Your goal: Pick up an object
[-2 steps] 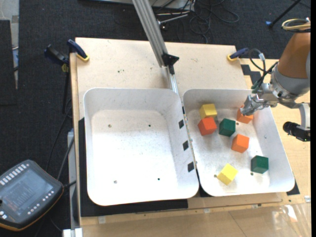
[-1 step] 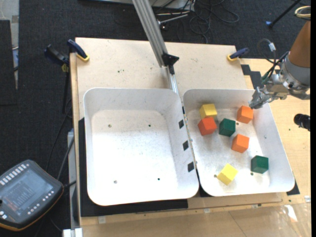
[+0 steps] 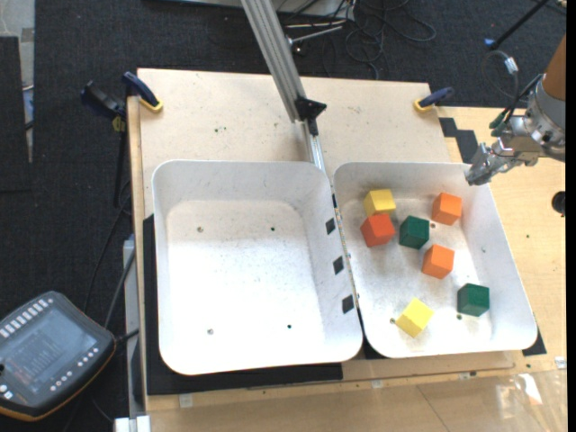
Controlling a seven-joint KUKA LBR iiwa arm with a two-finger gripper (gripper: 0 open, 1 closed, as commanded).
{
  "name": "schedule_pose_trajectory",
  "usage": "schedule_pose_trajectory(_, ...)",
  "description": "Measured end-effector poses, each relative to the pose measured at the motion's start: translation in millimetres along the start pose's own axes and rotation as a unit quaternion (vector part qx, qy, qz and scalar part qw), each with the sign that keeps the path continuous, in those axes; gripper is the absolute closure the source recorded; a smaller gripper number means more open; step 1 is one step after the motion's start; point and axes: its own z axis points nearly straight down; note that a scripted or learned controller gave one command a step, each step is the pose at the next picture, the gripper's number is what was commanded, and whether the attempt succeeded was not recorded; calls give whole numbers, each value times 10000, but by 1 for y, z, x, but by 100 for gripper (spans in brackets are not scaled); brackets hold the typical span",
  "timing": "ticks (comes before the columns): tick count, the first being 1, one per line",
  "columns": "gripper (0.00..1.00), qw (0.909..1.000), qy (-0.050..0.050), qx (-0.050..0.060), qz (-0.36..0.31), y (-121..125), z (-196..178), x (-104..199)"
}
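Two shallow white bins are seen side by side on the bench (image 3: 225, 115). The left bin (image 3: 180, 196) has only small dark specks scattered over its floor, and all the blocks are found in the right bin (image 3: 504, 268).

Seven blocks can be counted there. A yellow cube (image 3: 380, 202) sits near the top left of the bin, with a red cube (image 3: 378, 229) touching it just below, and a dark green cube (image 3: 414, 232) right beside the red one. An orange cube (image 3: 446, 208) is placed further toward the upper right, another orange cube (image 3: 438, 261) lies below the green one, a second green cube (image 3: 473, 299) is parked near the lower right wall, and a second yellow cube (image 3: 415, 317) is tilted near the bottom edge.

The gripper (image 3: 480, 171) is held at the bin's upper right rim, reaching in from the right side. Whether it's spread or pressed together can't be made out; the tip is too small and blurry. Nothing is seen pinched in it. The nearest block is the upper orange cube, which lies down and to the left of the tip, clearly apart from it. The rest are spread well away across the bin floor.

A grey pendant (image 3: 45, 354) is parked at the lower left, off the bench.
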Motion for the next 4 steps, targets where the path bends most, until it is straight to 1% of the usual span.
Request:
schedule_pose_trajectory(1,100,10000,21,31,-22,-10,-6,54)
schedule_pose_trajectory(2,100,10000,24,34,-26,-19,-10,109)
schedule_pose_trajectory(3,100,10000,24,40,-30,-22,-7,163)
schedule_pose_trajectory(4,100,10000,24,43,-29,-30,-3,219)
